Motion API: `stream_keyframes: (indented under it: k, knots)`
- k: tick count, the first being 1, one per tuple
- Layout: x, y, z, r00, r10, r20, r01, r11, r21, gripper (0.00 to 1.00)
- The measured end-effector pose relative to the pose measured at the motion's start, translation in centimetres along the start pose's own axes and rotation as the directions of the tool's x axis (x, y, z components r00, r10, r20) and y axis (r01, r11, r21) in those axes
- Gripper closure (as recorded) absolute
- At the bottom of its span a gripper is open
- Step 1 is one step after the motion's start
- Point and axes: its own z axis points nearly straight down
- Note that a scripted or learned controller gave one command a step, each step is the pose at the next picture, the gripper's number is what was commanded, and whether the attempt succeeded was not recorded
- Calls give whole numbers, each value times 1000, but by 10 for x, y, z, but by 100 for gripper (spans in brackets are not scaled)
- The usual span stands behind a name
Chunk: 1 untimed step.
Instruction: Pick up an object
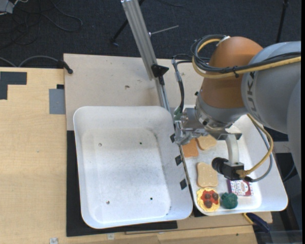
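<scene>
Even, bright light; slightly soft, perhaps grainy.

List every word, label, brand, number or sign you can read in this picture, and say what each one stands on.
"U", part of a larger dark marking running down the grey arm; the rest is cut off by the arm's curve.
The small red and white packet in the right bin carries print, too small and blurred to read.
Nothing else bears text.

Partial dark lettering, perhaps "U", on grey arm [274, 85], small red-white packet [240, 188] print unreadable
</scene>
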Motion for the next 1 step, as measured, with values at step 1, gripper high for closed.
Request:
stream_keyframes:
  k: [1]
  knots:
    - [45, 12, -2, 1000, 1, 1, -1, 1000, 0, 100]
